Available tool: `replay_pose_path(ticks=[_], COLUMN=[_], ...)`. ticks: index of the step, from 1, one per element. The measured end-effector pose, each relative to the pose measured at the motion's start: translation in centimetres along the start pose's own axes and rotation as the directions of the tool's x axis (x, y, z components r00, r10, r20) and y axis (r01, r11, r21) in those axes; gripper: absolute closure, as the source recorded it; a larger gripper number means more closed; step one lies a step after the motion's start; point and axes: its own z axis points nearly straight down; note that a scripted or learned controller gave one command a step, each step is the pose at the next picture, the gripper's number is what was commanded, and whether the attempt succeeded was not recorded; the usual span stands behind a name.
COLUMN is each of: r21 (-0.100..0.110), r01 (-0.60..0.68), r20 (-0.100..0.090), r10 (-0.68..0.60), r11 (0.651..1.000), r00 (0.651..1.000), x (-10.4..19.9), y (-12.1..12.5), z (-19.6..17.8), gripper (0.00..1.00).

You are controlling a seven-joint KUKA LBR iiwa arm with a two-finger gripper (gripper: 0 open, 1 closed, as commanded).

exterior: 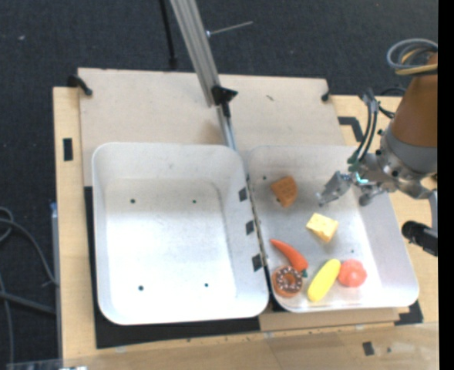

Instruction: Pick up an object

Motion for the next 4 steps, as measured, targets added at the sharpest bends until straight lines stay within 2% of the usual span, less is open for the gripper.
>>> replay_pose_path(ticks=[1,2,3,4], r21=[-0.005,0.001,0.002,-0.001], r01=[0.0,-0.004,-0.004,-0.004], r20=[0.001,0.003,0.003,0.004], r10=[0.0,0.004,0.004,0.004], r11=[1.0,1.0,1.0,1.0], r00=[1.0,1.0,1.0,1.0], x=[0.0,-0.3,-0.7,-0.9], y=[0.1,0.1,-0.9,-0.9], z=[-0.2,4.0,9.6,14.0], gripper=[0.0,0.0,0.0,0.0])
